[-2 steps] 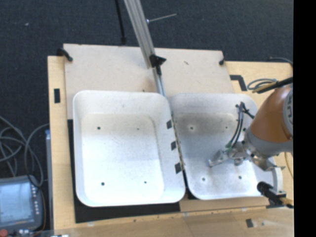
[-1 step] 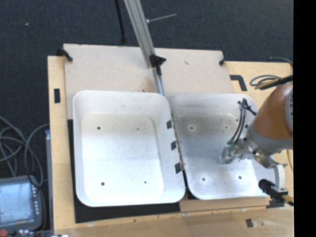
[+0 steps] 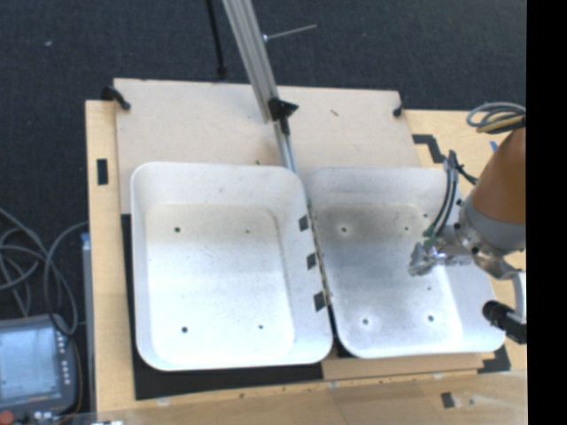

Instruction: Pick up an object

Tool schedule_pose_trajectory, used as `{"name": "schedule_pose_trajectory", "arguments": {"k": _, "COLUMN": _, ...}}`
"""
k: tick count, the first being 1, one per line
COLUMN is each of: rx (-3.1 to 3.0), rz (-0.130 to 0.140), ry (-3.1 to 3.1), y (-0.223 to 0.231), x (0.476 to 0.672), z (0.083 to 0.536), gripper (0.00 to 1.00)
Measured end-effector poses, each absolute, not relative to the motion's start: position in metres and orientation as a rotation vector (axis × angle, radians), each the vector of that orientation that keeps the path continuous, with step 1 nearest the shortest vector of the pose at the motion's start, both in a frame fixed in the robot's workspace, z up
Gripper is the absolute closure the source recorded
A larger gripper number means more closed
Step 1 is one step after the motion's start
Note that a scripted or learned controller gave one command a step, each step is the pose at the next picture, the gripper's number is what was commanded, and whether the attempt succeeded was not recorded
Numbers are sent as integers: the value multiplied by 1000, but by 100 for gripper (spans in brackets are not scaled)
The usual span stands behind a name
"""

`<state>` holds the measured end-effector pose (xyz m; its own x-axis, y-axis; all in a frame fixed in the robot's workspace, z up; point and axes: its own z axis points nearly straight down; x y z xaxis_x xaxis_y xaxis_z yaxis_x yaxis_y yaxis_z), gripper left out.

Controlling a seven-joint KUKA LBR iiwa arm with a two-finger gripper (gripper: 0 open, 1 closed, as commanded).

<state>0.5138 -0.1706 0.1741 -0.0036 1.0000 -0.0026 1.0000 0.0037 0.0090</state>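
Two bins (image 3: pixel 221 180) lie below me; my gripper (image 3: pixel 423 259) hangs over the right one, its grip state unclear. Next I must find an object.

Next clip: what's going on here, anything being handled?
A grey KUKA arm with an orange band reaches in from the right, its gripper low over the right bin. I can't make out any object between its fingers or lying in either bin, so the pick has nothing visible to show yet. The left bin sits beside it, untouched.
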Motion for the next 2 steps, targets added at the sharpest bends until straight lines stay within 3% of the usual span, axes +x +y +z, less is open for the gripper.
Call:
{"name": "schedule_pose_trajectory", "arguments": {"k": 1, "rx": 2212, "rz": 6, "ry": 2221, "y": -172, "x": 516, "z": 216, "gripper": 100}}
{"name": "schedule_pose_trajectory", "arguments": {"k": 2, "rx": 2212, "rz": 4, "ry": 2229, "y": -127, "x": 546, "z": 213, "gripper": 100}}
